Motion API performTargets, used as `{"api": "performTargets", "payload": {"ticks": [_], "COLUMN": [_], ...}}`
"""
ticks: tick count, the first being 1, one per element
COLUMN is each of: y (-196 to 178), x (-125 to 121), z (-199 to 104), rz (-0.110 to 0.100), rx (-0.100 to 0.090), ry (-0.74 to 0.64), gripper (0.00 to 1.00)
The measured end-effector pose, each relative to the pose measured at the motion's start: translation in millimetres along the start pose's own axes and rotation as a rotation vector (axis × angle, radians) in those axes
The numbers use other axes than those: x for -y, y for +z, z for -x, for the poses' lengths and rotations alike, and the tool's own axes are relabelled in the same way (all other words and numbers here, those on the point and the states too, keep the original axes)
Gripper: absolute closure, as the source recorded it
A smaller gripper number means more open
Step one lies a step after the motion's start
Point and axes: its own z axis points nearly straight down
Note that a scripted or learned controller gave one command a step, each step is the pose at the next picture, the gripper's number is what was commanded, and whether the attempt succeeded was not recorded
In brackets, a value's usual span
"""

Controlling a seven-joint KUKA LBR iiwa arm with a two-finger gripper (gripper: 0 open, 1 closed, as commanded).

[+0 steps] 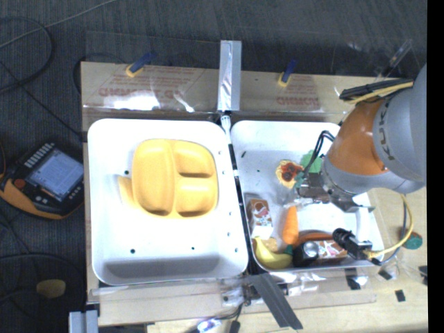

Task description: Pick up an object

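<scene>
The grey arm (pixel 388 144) with its orange band reaches in from the right over the right bin (pixel 267 141). The left bin (pixel 104 186) holds a yellow divided tray (pixel 173 177). The gripper (pixel 310 186) hangs low in the right bin, just beside a small pizza slice toy (pixel 286 173); whether it is apart or together cannot be told. Below it lie a carrot (pixel 290 225), a banana (pixel 269 255), a brown snack packet (pixel 259 211) and a dark bottle (pixel 320 248), clustered near the bin's front edge.
</scene>
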Motion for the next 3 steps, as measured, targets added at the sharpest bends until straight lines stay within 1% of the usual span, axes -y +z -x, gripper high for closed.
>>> {"api": "performTargets", "payload": {"ticks": [1,2,3], "y": [-83.0,-204.0,-119.0], "x": [-50.6,-68.6,-42.9], "z": [-41.9,-40.4,-24.6], "rz": [-0.015,-0.014,-0.015], "rx": [0.004,0.008,0.001], "ry": [0.110,0.309,-0.162], "gripper": [1.00,1.00,1.00]}}
